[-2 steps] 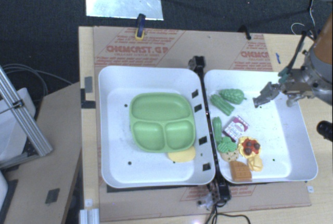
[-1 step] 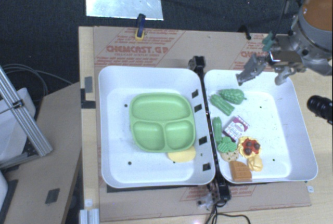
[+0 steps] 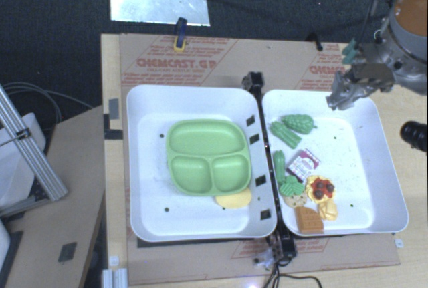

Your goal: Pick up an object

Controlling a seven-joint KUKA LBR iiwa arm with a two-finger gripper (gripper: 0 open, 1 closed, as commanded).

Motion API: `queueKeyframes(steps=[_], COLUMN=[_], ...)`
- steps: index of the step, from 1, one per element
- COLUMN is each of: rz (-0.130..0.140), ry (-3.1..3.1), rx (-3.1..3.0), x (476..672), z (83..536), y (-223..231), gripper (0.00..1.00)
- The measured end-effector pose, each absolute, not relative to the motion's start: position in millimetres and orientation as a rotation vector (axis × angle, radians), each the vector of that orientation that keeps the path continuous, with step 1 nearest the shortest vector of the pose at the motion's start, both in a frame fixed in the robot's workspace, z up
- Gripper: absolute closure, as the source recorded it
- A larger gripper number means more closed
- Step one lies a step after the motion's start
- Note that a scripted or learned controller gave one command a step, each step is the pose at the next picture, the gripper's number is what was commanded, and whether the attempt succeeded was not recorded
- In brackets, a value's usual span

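Well apart: jaws above, green toy (image 3: 298, 123) below.

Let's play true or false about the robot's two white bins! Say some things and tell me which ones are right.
1. The green plastic divided tray lies in the left white bin. True.
2. The robot's gripper is over the left bin. False: it is above the far corner of the right white bin.
3. A yellow flat piece peeks out from under the near edge of the green tray. True.
4. The purple and white packet is in the left bin. False: it lies in the right bin among the toy foods.
5. The gripper holds the bumpy green toy vegetable. False: that toy lies on the bin floor, apart from the gripper.
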State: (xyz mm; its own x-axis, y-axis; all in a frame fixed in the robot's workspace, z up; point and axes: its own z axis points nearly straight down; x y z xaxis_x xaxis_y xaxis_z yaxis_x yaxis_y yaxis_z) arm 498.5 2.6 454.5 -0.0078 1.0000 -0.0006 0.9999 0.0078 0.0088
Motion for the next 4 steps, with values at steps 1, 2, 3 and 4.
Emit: queueKeyframes(steps=[1, 2, 3, 4], rz=[0.010, 0.016, 0.009, 0.011], ry=[2.241, 2.238, 2.229, 2.234], rx=[2.202, 2.203, 2.212, 2.207], x=[485.4, 485.2, 486.6, 486.9], z=[477, 534, 542, 553], y=[136, 241, 235, 235], gripper=[1.00, 1.00, 1.00, 1.00])
